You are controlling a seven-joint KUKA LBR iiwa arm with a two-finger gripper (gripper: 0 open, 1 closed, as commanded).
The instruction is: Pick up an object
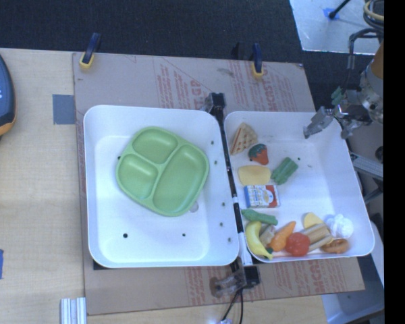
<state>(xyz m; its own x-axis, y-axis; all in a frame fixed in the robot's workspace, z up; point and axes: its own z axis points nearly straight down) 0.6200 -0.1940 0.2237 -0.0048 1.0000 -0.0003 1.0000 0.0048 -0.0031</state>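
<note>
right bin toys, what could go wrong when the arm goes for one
The banana, carrot and tomato lie packed against the right bin near wall, so a grasp there may catch two or slip. The gripper hangs over the far rim and could clip it descending.

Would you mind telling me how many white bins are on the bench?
2: the left bin holds a green plate; the right bin holds the toy food.

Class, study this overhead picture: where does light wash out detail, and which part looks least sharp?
Camera view: the right bin's white floor is bright, nearly washed out; the green plate shows a soft sheen; the gripper at the right edge looks blurred; the dark floor beyond the bench holds little detail.
</note>
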